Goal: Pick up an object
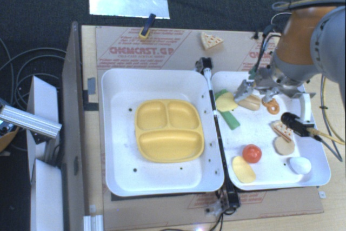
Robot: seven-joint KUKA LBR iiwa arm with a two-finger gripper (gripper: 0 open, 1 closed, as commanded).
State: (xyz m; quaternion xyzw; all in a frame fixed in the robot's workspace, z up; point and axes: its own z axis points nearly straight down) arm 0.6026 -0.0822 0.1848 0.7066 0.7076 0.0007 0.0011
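1. We see a red tomato (252, 153) near the right bin's front, just beside a flat yellow piece (244, 169).
2. We see a white egg (299, 165) in the front right corner.
3. We see a green strip (227, 116) by the bin's left wall, a pale yellow piece (225, 102) overlapping it.

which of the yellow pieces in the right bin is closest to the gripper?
The pale yellow piece at the bin's upper left, on the green stick, just left of the gripper. The other yellow piece lies far down by the red tomato.
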